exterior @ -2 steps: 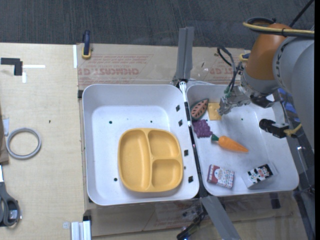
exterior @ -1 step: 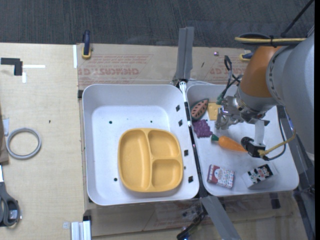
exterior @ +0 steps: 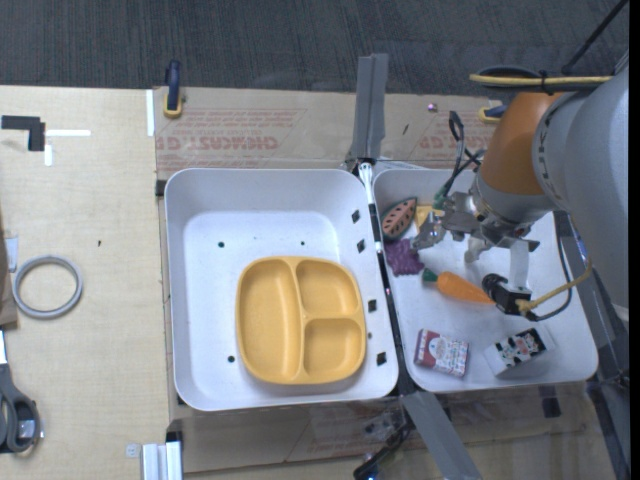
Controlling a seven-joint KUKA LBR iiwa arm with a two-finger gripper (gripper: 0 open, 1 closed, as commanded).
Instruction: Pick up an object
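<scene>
Grey two-finger gripper (exterior: 432, 236) lowered in right bin | finger state cannot be told | nothing seen grasped | purple soft lump (exterior: 403, 259) just beside | pickup judged outstanding

A grey ring of tape (exterior: 45, 286) lies flat on the pale wooden tabletop (exterior: 80, 198), left of the bins. Scissors (exterior: 15, 420) lie near the left edge. A blue-handled clamp (exterior: 173, 90) grips the cardboard sheet (exterior: 260, 128).

Robotics laboratory test cell: an industrial arm (exterior: 560, 138) above two white bins (exterior: 190, 268) on a plywood tabletop (exterior: 80, 168), with taped cardboard (exterior: 260, 128), a clamp (exterior: 173, 88), and grey carpet (exterior: 250, 18).
</scene>
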